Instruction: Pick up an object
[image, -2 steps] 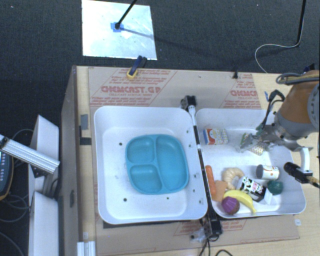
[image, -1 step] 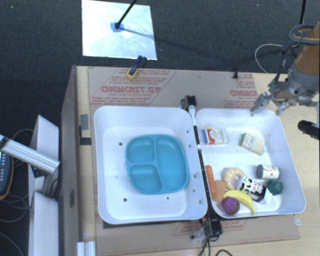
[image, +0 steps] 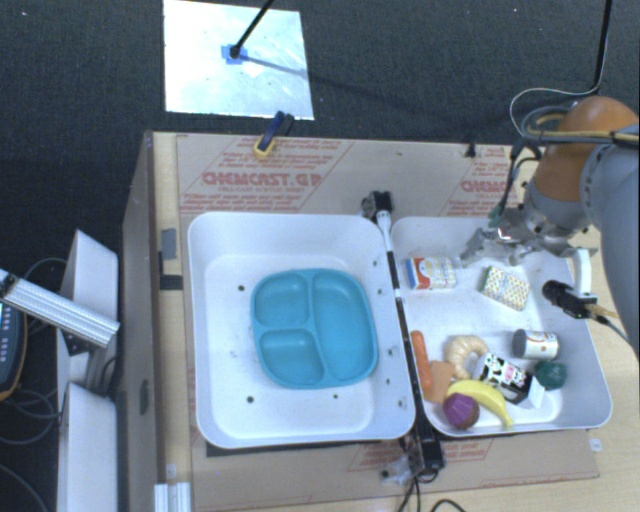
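Right, the bench board under the bins reads "CHEMCAST GP" (image: 262, 181) in red, mirrored on the right. Left bin (image: 215, 250) holds a glossy blue three-compartment plate (image: 313, 327). Right bin (image: 590, 395) has a small red-and-white carton (image: 430, 272), speckled flat packet (image: 506, 287), banana (image: 482, 399), purple ball (image: 460, 410), carrot (image: 421, 360). Gripper (image: 496, 243) hangs open over the bin's far end, between carton and packet, holding nothing.

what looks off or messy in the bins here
Nothing looks spilled or broken. The right bin is crowded: the banana lies against the purple fruit. The blue tray sits flat in the left bin.
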